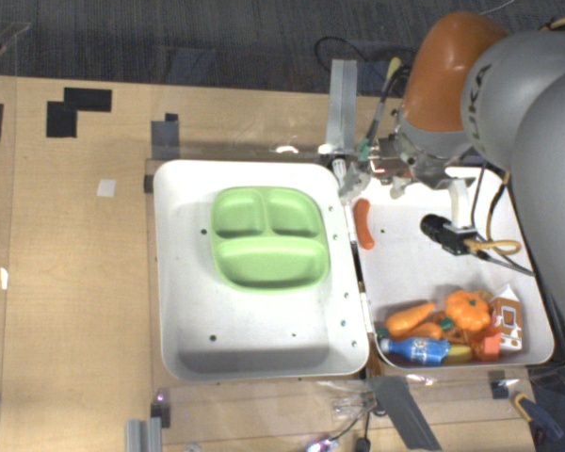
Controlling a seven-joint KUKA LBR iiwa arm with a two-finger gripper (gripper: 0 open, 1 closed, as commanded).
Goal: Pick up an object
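Bench (66,281) of pale wood carries your two white bins under dark carpet at the top: the left bin (184,337) holds a green divided tray (268,236), the right bin (405,266) a lone orange-red sausage-shaped piece (363,224) by the shared wall and a heap in its near corner with an orange pumpkin (468,310), a carrot-like piece (411,319) and a blue bottle (416,350). You see the gripper (358,172) low over the right bin's far-left corner, just above the sausage-shaped piece, but wrist and cables hide its tips, so its state is beyond telling. Small print on a carton (508,320) in the heap is too small for you to read.
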